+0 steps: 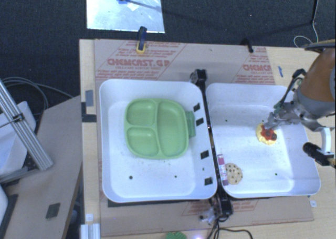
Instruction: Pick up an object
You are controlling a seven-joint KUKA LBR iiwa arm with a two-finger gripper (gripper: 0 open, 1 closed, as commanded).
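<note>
A small yellow and red toy (267, 135) lies in the right bin (247, 101), towards its right side. My gripper (273, 124) comes down from the right and sits right on the toy's upper edge. A round cookie (233, 174) lies near the right bin's front left corner. A green divided plate (157, 128) rests in the middle of the left bin (113, 175).
The grey arm with its orange band (321, 78) fills the right edge above the right bin. A black divider with clips (206, 127) runs between the bins. A metal frame (23, 133) stands at the far left, off the bench.
</note>
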